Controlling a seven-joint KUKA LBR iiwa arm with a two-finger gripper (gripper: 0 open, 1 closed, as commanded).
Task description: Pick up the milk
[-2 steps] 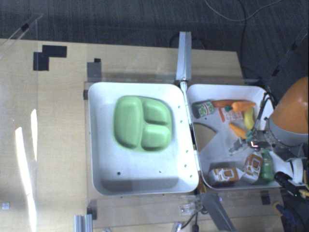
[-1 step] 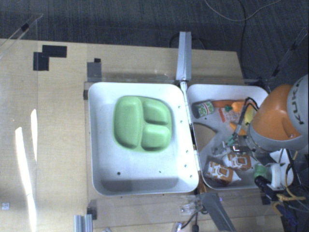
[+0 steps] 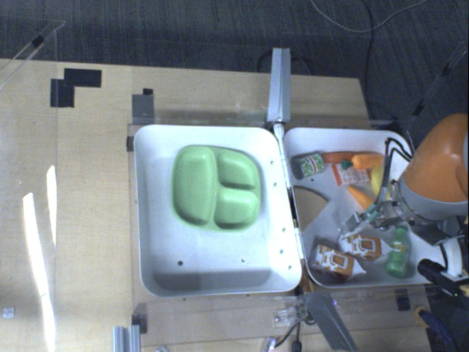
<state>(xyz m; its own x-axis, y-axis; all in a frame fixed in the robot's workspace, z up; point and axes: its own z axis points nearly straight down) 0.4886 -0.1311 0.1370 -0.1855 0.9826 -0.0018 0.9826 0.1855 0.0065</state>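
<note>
The work is at the approach step: the tool (image 3: 368,217) hangs low inside the right bin (image 3: 331,280), and the milk is not yet lifted. I take the milk (image 3: 364,246) to be the small brown and white carton lying flat near the bin's middle, just at 6 o'clock from the tool tip. A second similar carton (image 3: 334,262) lies at 8 o'clock from the first one, so which of them is the milk I cannot say surely.

Whether the tool is spread or pressed together, I cannot tell; nothing is seen pinched in it.

The next move, in my judgement, calls for coming down straight over the carton and closing across its narrow side. The green bottle (image 3: 398,254) stands just beside it at 3 o'clock and could be pushed.

The arm enters from 3 o'clock, its orange band (image 3: 442,169) above the bin's right edge, the wrist bent down and pointing toward 8 o'clock. The left bin (image 3: 154,270) carries a green divided plate (image 3: 215,187).
</note>
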